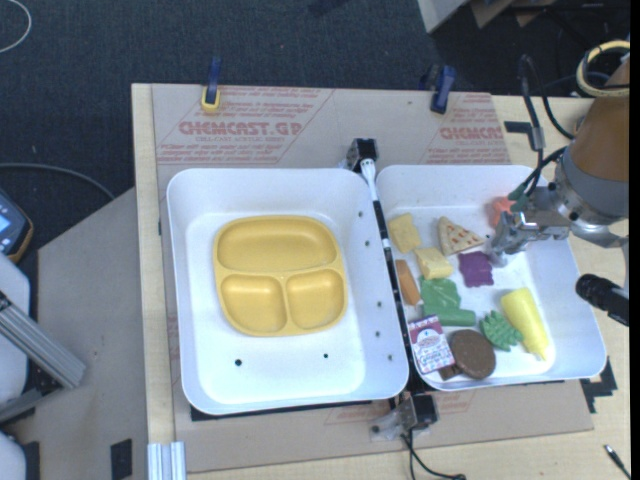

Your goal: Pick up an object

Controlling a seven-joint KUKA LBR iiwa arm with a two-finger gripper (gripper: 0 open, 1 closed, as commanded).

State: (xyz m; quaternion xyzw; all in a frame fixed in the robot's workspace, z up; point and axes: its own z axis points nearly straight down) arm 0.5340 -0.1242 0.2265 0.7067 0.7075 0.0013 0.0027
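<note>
The right bin [560, 363] holds several toy foods: a pizza slice [458, 236], yellow cheese pieces [403, 233], an orange carrot stick [408, 281], a purple piece [476, 269], green broccoli [443, 301], a green leafy piece [500, 330], a yellow corn cob [527, 319], a brown cookie [472, 353] and a red-and-white packet [429, 346]. My gripper [503, 243] hangs low over the bin's upper right, just above the purple piece and right of the pizza slice. A small orange-red object [499, 208] lies beside the wrist.
The left bin [190, 268] holds a yellow three-compartment plate [278, 271]. Both bins rest on a cardboard sheet [300, 118] held by blue clamps [212, 86] at the back. Cables run at the right behind the arm [600, 168].
</note>
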